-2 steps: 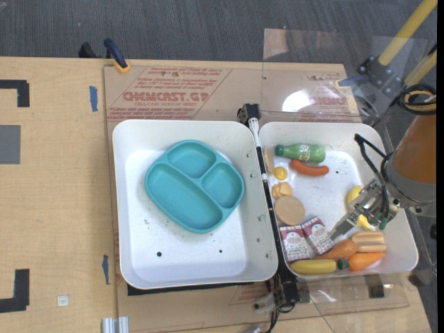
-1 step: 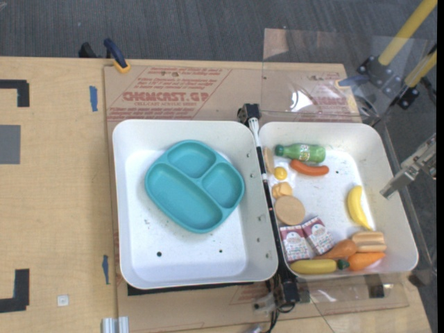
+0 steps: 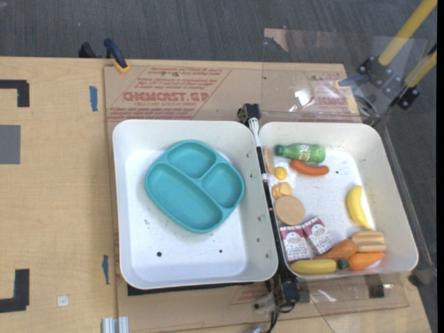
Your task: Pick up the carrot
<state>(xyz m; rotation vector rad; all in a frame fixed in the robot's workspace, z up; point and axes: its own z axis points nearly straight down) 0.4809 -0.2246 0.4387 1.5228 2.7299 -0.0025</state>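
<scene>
Carrot (image 3: 340,249) near front right corner of right bin (image 3: 388,159), partly hidden among hotdog bun (image 3: 368,241), orange piece (image 3: 365,259), cartons. Two bananas, two cartons. Gripper state: cannot tell.

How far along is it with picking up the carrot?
Nothing looks done yet. The carrot lies in the right bin, near its front corner, wedged among the hot dog bun, an orange piece and a banana. Nothing is in hand. The whole pick is left: reaching in, gripping the carrot and lifting it clear.
</scene>
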